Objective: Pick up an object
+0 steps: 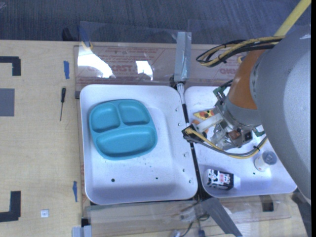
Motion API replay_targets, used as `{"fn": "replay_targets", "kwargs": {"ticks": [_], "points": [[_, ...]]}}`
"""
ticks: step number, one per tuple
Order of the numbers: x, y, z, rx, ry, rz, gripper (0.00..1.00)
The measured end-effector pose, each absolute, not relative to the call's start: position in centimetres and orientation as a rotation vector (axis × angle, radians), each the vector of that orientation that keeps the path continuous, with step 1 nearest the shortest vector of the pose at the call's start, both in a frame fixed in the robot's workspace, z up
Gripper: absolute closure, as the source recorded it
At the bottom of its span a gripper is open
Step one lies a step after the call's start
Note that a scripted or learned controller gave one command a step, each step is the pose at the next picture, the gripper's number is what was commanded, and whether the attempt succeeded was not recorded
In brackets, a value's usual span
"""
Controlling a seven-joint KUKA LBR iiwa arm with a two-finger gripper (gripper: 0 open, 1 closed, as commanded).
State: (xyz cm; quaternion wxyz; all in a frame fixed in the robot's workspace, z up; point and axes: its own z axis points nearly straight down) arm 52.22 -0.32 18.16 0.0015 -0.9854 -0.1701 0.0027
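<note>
Left bin (170,179) held blue divided plate (122,128), toward 10 o'clock. Right bin (276,179) held small black-and-white object (219,178) at 7 o'clock and small grey round piece (269,158) at 3 o'clock. Gripper (224,135) reached low over right bin center, arm (291,83) entering from 2 o'clock. Jaw state could not be told.

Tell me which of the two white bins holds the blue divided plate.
The left bin, farther from the arm. The blue divided plate lies in its upper left part; the right bin holds a small black-and-white object instead.
</note>
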Motion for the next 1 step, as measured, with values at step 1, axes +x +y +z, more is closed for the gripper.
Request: {"fn": "replay_targets", "kwargs": {"ticks": [1], "points": [[48.31, -7.38, 18.19, -2.967, -1.020, 0.010, 1.00]]}}
